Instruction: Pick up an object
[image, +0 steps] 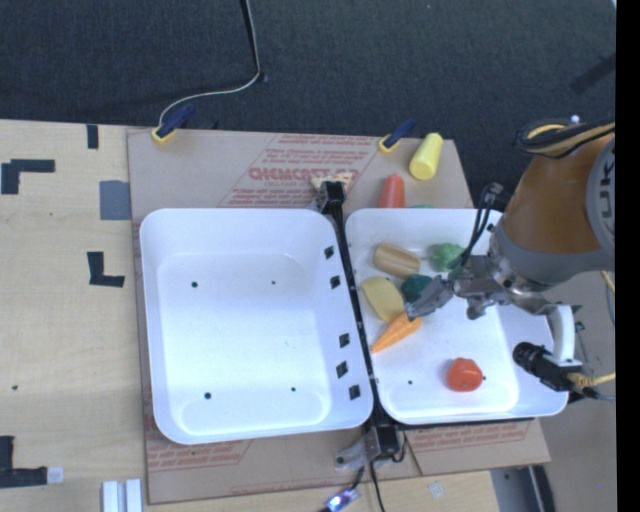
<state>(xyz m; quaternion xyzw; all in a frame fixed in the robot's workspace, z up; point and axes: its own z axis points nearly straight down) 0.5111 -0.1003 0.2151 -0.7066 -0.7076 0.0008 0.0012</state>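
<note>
Pincer (432, 300) tips are seen low over the right bin (500, 400), close to the middle of it. Whether they are spread or pressed together cannot be told, because they are small and dark. Nothing is seen pinched between them, so the pick is judged as not done yet.

Just at 7 o'clock from the tips, an orange carrot (397, 332) is laid on the bin floor, almost touching them. At 9 o'clock a yellow lemon shape (381, 297) is found. At 11 o'clock a tan roll (397, 261) is laid. A dark green thing (415, 288) is tucked right beside the tips, and a lighter green one (444, 255) is at 1 o'clock. At 5 o'clock, further away, a red tomato (464, 375) is set.

A grab and a lift are still needed. The left bin (160, 300) is at 9 o'clock, far off.
</note>
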